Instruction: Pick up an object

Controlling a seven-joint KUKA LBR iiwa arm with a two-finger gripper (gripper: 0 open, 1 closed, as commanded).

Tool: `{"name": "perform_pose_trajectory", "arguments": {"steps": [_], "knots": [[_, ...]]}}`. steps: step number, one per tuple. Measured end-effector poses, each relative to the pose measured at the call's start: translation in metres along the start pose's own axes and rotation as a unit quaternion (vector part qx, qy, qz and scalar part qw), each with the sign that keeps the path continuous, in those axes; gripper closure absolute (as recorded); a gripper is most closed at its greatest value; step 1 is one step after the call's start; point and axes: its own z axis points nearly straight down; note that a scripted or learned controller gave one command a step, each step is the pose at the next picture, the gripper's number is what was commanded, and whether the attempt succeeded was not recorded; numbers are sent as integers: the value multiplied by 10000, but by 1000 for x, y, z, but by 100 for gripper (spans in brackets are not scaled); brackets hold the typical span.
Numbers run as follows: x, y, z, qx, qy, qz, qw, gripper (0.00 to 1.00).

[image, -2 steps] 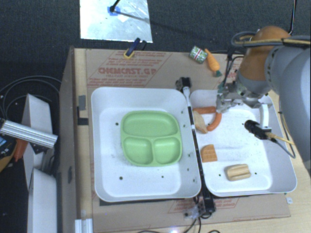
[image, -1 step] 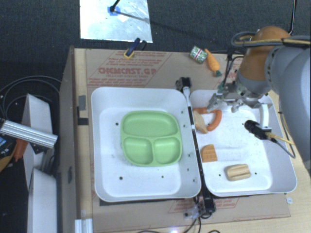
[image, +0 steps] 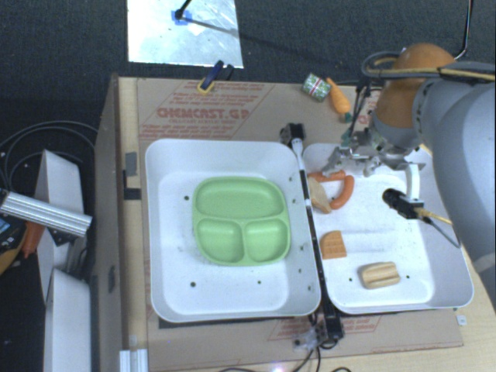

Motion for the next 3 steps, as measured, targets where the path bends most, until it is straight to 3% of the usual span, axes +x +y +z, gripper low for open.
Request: {"name": "perform_pose_trajectory", "arguments": {"steps": [1, 2, 3], "knots": [[-1, 0, 0, -7, 5, 1, 10000, 0], [0, 2, -12, -35, 7, -21, 10000, 100], [0, 2, -12, -33, 8, -24, 10000, 0]]}}
